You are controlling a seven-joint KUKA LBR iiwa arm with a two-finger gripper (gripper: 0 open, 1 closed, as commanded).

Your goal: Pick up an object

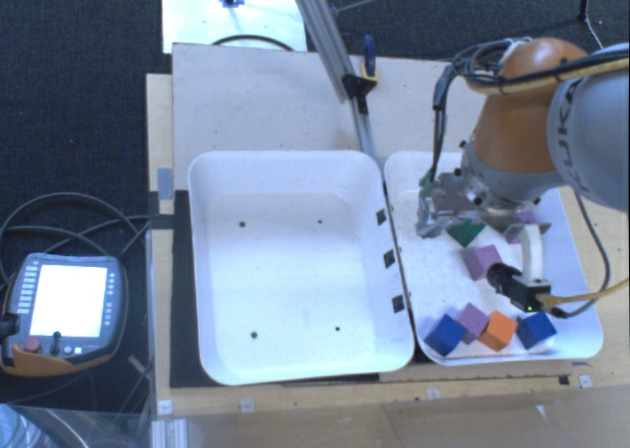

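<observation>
Jaws (431, 223): you see them low over the right bin (581, 343), near its left wall; you cannot tell how they stand | green block (466, 233) just beside them | purple block (482, 261) below it | blue block (445, 334), purple, orange (497, 330), blue along the bin's front edge | left bin (295, 362) alongside on the surface (266, 92).

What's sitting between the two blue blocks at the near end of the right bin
Between the left blue block and the right blue block, the camera view shows a purple block and an orange block.
</observation>
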